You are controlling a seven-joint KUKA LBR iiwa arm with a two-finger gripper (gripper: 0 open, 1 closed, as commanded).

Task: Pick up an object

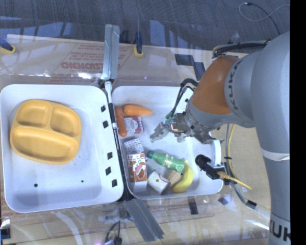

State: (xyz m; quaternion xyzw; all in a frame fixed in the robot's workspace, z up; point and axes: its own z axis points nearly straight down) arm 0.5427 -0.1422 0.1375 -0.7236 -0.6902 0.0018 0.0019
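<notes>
fingers (160, 131) spread, hovering bare above right bin (158, 93). bottle (166, 160) and banana (185, 178) crowded at five o'clock; could easily nudge both, pinching neither.

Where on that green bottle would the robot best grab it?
Probably across the green bottle's middle, coming straight down from above. It lies on its side, its pale cap pointing left, so its long rounded body faces up. A banana crowds its right end, so mid-body looks freest.
</notes>
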